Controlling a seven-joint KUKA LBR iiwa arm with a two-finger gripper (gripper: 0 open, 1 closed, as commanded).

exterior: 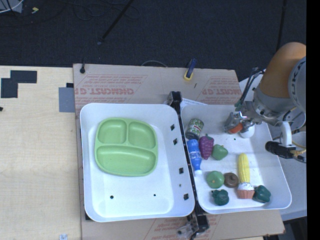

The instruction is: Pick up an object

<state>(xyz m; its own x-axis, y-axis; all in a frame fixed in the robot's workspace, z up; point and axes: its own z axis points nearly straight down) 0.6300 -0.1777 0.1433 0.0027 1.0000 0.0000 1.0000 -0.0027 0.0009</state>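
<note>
orange object (235, 128) sits at the gripper (239, 122) — right bin (280, 184).

**Bench, board and two bins**

The bench (35, 149) has a pale wood-look top with a few dark rectangular patches near its left and upper-left parts. On it lies a sheet of brown cardboard (130, 86) printed with red lettering — the lettering reads upside down from the camera. Two shallow white bins sit side by side on the cardboard, touching along their inner edges: the left bin (100, 199) and the right bin (272, 164). A small blue and yellow clip (190, 70) grips the cardboard's far edge. Beyond the bench the floor is dark.
</note>
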